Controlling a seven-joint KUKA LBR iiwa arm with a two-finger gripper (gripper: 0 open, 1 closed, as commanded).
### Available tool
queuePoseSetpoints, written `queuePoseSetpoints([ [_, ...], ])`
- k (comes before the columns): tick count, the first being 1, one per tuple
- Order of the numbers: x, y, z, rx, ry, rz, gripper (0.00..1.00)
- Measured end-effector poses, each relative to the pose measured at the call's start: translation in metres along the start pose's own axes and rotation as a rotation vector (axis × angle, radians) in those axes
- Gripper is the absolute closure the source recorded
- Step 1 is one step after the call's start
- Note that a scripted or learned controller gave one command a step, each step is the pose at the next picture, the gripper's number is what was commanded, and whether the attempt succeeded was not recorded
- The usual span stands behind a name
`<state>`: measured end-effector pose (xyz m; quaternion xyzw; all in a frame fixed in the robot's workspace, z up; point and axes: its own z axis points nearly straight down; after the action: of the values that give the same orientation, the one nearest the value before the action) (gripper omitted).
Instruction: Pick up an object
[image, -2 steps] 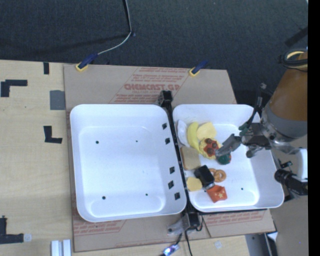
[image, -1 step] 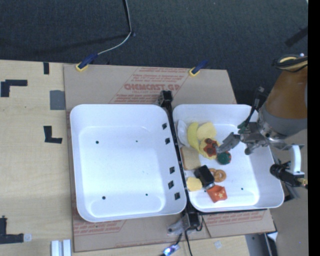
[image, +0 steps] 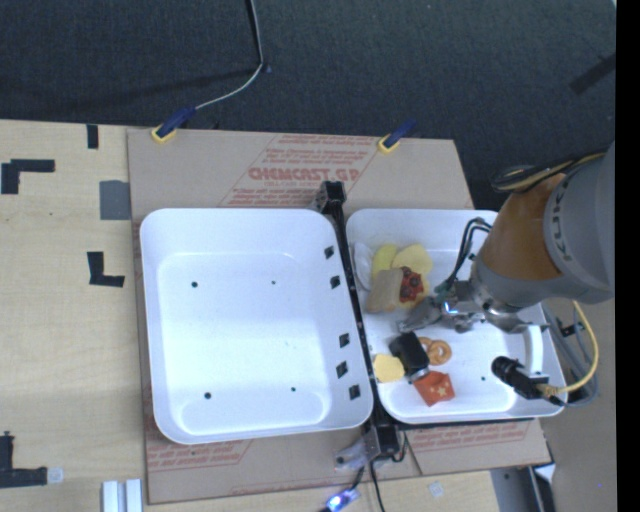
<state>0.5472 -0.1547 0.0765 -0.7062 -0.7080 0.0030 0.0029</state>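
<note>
The arm reaches in from the right and hangs low over the right-hand bin, its gripper down among a small heap of objects near that bin's left half. Whether the gripper is released or clenched cannot be told from this view, since the wrist and cabling cover the tip, and nothing can be seen held. The candidates for picking all lie in this bin: a yellow piece toward the back, a tan block just in front of it with a small red-and-dark item touching it, a black object just below the gripper, an orange ring-shaped thing beside that, a pale yellow lump against the dividing wall, and a red cube nearest the front rim. The left-hand bin holds no objects. The step in hand looks like the descent and close on one item, probably the black object or the tan block, which sit nearest the tip. To do it well, the arm should settle on a single target and not on the seam between two neighbours, because the pieces are crowded and some touch. A straight vertical approach would keep it from nudging the ring or the lump aside. The red cube stands somewhat apart and would likely be an easier grasp, with free space round it. After closing, a slow lift would show whether anything has truly come up.
</note>
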Motion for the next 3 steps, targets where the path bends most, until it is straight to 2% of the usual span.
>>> queuePoseSetpoints([
  [1,0.017,0.066,-0.006,-0.008,0.000,-0.005,0.00],
  [2,0.027,0.121,-0.007,0.003,0.000,-0.006,0.00],
  [3,0.055,0.121,-0.009,-0.001,-0.014,-0.001,0.00],
])
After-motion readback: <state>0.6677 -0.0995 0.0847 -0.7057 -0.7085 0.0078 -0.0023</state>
